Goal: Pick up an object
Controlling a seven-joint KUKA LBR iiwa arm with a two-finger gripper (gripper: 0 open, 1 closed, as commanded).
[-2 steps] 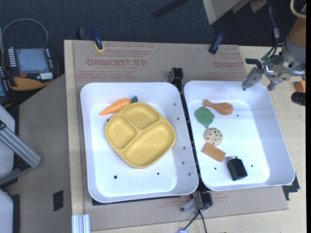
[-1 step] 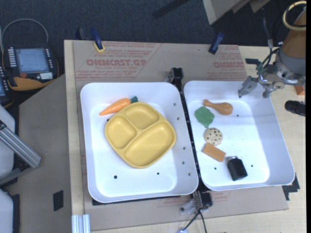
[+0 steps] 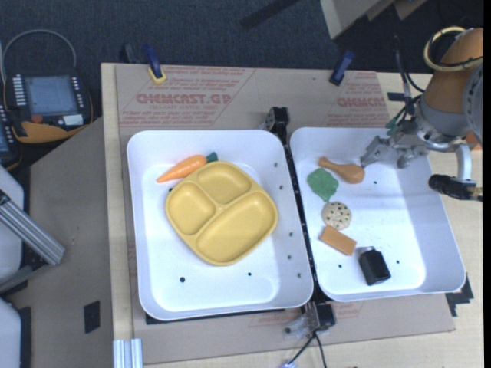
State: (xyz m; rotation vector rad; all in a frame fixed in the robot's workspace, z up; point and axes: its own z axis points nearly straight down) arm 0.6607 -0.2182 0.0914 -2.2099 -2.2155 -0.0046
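You have nothing lifted yet: the end effector [image 3: 386, 150] hovers with prongs apart and empty, the drumstick [image 3: 343, 169] lying just beside it in the right bin [image 3: 430, 228].

A robotics lab: a paper-covered bench [image 3: 230, 90] clamped at its top edge, a teach pendant [image 3: 47, 102] at the frame's upper left, aluminium framing [image 3: 27, 228] lower left, cables [image 3: 307, 343] below.

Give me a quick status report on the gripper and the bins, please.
Gripper low over right bin, nothing seen held. Drumstick just beside it. Cookie, green piece close by.
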